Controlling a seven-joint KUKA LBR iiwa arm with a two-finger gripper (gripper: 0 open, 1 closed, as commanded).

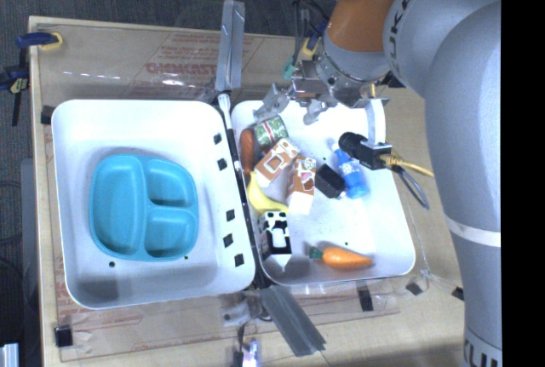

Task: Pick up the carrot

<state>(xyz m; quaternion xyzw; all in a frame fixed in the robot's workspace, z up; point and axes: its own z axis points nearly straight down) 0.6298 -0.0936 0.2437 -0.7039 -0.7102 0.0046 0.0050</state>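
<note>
Dark carpet surrounds the bench. Nothing is done yet: the carrot (344, 256) lies at the right bin's (400, 225) near edge, while the hand (300, 98), open and empty, hangs over the far end.

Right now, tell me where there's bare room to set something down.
Bare floor rings the blue tray in the left bin. In the right bin, a patch lies between the carrot and the blue bottle. Its left side, by the banana and cartons, is crowded.
</note>
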